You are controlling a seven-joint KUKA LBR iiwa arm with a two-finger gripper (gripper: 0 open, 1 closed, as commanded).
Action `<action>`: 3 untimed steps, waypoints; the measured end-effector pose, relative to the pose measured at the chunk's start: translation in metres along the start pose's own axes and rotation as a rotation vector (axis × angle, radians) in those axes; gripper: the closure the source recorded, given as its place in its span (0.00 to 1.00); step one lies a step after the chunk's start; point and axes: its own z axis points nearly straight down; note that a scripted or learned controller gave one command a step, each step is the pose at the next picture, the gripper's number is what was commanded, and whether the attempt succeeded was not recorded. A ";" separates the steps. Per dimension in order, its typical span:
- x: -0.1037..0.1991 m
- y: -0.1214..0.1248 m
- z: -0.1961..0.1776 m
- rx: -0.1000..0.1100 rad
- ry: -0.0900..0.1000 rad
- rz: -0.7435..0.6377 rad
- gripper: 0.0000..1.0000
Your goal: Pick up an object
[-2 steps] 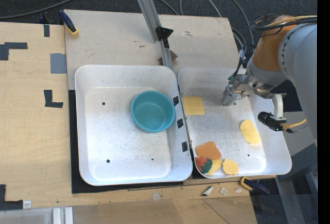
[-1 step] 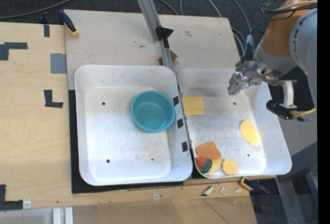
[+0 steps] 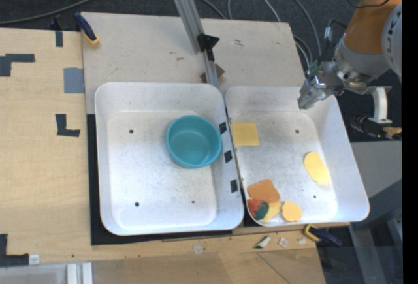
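Observation:
My gripper (image 3: 307,101) hangs over the far right corner of the right bin (image 3: 339,139), its tip pointing down above the bin's back rim. Nothing shows between its tips. In the right bin lie a yellow square slab (image 3: 245,134) near the left wall, a yellow oval piece (image 3: 317,168) toward the right wall, an orange piece (image 3: 263,190), a small red and green item (image 3: 259,209) and a small yellow round piece (image 3: 291,211) at the front. A teal bowl (image 3: 193,140) sits upright in the left bin (image 3: 117,165).
A slanted metal pole (image 3: 186,5) with a black clamp crosses the board behind the bins. Cables run across the dark floor at the back. A blue and yellow clip (image 3: 86,29) lies at the board's far left corner, another (image 3: 320,234) at the front.

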 end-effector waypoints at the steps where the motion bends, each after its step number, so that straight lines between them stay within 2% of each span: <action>1: 0.055 -0.006 0.007 0.007 0.003 -0.004 1.00; 3: 0.171 0.000 0.015 0.006 0.003 -0.006 1.00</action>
